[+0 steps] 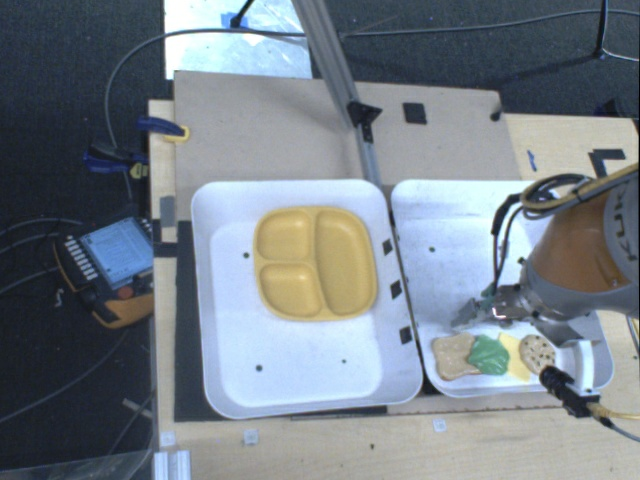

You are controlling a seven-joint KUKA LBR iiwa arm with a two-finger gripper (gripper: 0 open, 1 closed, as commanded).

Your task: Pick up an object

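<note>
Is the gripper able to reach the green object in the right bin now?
Probably yes. The gripper hangs just above the green object, nothing covers it from above, though the toast-like piece and cookie lie close beside it.

A brown cardboard sheet [300, 118] covers the bench top. Beyond its far edge lies dark carpet [80, 28] with a pale, shiny panel [235, 28] on it. Left of the cardboard, cables [40, 258] trail across the carpet around a blue-screened handheld pendant [105, 268]. A metal pole [330, 58] slants over the cardboard.
</note>
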